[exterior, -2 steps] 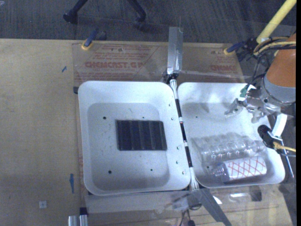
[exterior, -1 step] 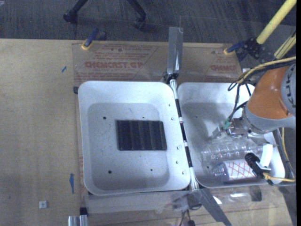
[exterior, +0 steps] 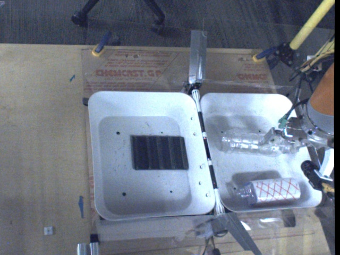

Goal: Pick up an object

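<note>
On the counter, the gripper meets a clear bottle in the right bin; jaws unreadable, and the slick plastic may roll free.

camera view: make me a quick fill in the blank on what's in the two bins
1. The dark ribbed rectangular block lies in the ____ bin as the camera sees it.
2. The clear plastic bottle lies on its ____ in the right bin.
3. The bottle with the red criss-cross label lies ____ the camera than the clear one.
4. The tool sits at the clear bottle's ____ end.

Missing words: left; side; nearer; right
</note>
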Action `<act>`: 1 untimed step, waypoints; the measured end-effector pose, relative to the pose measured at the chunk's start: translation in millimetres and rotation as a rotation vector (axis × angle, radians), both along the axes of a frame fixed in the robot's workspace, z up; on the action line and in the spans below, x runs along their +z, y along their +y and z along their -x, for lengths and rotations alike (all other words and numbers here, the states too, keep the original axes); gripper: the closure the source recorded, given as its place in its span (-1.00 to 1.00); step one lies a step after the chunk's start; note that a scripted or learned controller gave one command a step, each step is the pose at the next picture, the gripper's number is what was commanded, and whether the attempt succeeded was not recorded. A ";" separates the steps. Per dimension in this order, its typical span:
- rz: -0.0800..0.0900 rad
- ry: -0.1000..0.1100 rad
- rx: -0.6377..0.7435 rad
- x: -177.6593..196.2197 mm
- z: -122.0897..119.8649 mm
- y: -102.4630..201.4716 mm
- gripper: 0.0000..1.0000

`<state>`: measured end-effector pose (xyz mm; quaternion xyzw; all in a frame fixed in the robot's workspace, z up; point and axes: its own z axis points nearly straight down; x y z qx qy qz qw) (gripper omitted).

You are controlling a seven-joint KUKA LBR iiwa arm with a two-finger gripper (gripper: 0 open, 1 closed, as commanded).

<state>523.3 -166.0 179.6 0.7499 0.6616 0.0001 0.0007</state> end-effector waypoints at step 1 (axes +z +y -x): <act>-0.001 0.002 -0.004 -55.8 -40.1 -10.3 -1.00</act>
